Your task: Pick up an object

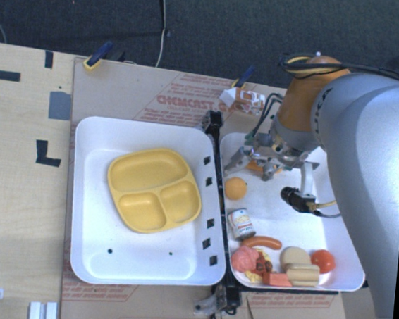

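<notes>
The gripper (256, 162) hangs low in the right bin (340, 237); whether its fingers grip anything cannot be told. An orange ball (235, 188) lies just below-left of it, perhaps untouched, a small can (241, 223) farther below.

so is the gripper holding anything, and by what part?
Cannot tell. The gripper is down in the right bin over something orange, its grasp hidden.

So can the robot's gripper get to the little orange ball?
Probably yes. The gripper hangs over the right bin, just above the orange ball, which sits apart from the other toys with nothing covering it.
</notes>
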Available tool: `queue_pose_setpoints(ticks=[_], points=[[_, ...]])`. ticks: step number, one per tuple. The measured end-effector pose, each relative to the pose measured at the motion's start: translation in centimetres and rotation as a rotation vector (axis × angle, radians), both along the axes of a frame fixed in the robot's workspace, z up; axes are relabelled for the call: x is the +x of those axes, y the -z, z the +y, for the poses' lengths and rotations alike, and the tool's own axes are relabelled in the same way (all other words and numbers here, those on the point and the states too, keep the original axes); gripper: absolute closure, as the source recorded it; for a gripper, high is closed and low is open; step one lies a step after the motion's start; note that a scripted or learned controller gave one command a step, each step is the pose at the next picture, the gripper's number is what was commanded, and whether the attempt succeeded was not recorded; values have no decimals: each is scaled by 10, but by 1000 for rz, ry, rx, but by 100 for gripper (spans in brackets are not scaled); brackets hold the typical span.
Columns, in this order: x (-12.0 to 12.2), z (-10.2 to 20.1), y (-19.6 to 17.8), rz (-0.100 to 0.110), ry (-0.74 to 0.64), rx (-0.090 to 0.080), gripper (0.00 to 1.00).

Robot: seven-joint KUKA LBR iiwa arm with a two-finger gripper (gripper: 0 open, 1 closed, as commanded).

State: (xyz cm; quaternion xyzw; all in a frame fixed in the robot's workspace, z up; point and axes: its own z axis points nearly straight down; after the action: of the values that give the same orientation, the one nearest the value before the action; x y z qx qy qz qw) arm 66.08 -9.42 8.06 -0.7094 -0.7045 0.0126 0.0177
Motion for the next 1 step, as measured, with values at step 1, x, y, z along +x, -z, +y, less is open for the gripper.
queue_pose_setpoints(ticks=[1], points=[[1, -21, 0, -9, -3, 2, 0]])
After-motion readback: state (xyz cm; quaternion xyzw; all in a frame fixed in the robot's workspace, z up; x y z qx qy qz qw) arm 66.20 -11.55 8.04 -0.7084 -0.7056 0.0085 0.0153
